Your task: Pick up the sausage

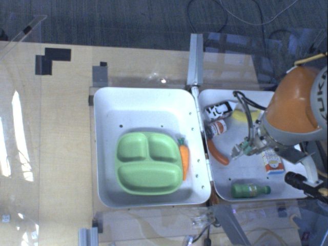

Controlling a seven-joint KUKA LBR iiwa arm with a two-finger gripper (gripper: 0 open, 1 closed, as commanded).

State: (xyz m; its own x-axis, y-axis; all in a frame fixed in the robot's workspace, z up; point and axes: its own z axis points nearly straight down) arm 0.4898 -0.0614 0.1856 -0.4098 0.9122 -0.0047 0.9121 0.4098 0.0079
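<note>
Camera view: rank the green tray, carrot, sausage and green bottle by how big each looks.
1. Green tray, clearly largest.
2. Carrot and green bottle look about alike, so I won't rank them.
3. Sausage looks slightly smaller, though part may be hidden at the bin's edge.

Orange-red sausage (218, 153), green tray (149, 162), orange carrot (184, 159), green bottle (249, 190).

Glossy white plastic bins (102, 137) sit on pale matt wood bench (51, 163).
</note>
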